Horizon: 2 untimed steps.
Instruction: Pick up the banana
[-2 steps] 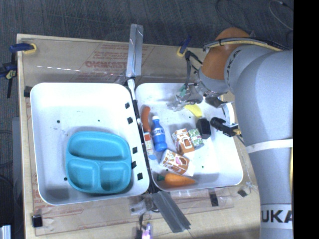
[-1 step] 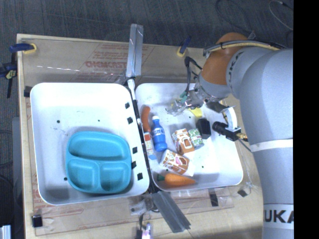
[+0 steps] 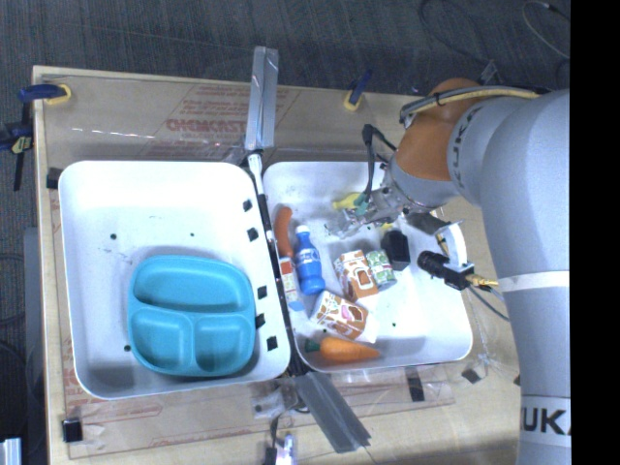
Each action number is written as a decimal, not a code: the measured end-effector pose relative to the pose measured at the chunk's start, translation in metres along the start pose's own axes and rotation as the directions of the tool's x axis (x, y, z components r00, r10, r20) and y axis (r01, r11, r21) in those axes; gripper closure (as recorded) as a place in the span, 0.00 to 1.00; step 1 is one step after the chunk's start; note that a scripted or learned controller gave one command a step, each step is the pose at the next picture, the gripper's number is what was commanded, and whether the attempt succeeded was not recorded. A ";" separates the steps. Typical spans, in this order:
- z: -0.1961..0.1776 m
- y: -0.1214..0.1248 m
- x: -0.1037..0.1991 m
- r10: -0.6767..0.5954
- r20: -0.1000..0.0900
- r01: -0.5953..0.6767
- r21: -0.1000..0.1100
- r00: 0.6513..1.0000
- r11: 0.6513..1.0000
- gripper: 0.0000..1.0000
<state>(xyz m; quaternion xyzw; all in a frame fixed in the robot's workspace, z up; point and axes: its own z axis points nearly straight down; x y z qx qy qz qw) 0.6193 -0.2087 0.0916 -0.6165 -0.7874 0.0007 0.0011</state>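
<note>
Gripper low in the glossy white right bin, claw state impossible to tell, curved yellow banana just beside it, smooth blue bottle nearby

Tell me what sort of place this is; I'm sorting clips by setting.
Probably a robotics lab bench set up for pick tests. Two white bins sit side by side on a board, toy food such as a carrot fills the right one, and a grey arm reaches in above them.
</note>
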 end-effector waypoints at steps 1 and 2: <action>-0.002 0.037 -0.010 0.155 0.001 -0.155 -0.002 0.988 0.988 0.00; 0.000 0.014 -0.003 0.101 -0.001 -0.101 0.000 0.995 0.995 0.00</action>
